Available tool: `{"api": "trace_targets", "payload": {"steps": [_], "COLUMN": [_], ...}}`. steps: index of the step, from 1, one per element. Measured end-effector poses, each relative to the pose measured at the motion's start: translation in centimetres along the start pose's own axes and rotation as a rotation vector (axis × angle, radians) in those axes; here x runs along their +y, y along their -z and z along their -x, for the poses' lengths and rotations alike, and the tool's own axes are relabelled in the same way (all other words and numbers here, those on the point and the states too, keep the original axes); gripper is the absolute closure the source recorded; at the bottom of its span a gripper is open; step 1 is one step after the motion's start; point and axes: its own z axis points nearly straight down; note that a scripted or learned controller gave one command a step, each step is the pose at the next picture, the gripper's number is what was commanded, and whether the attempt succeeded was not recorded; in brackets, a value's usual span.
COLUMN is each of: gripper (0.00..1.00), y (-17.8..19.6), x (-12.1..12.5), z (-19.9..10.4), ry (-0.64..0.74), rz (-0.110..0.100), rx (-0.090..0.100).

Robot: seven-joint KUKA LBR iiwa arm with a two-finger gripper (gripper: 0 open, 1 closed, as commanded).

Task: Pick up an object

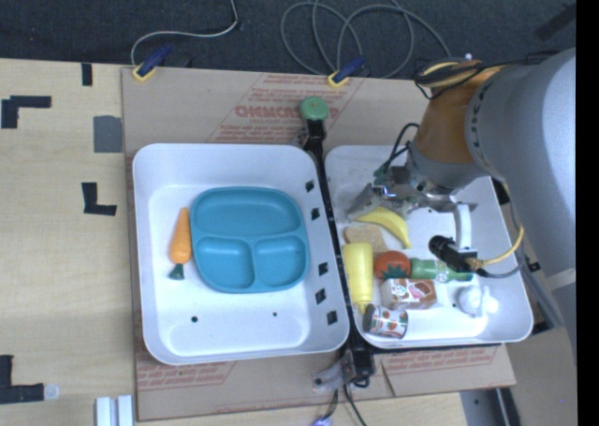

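My gripper [373,197] hangs low in the right bin [510,321], near its back left part. It sits just above and behind a yellow banana [385,224]. Nothing shows between it and the banana, and I see no object lifted. In front of the banana lie a yellow bottle [357,271], a red tomato [391,263], a green item [427,270], a red and white packet [410,293], a small can [386,322] and a white object [471,300].
The left bin [154,321] holds a blue divided plate [251,238] and an orange carrot [180,237] along its left side. A black divider [323,227] separates the bins. The grey arm [524,134] covers the right bin's back right part.
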Motion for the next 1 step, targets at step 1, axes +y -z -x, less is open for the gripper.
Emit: {"api": "trace_targets", "payload": {"steps": [1], "gripper": [1.00], "y": [1.04], "x": [0.09], "z": [0.02], "ry": [0.001], "rz": [0.004], "rx": [-0.002]}}
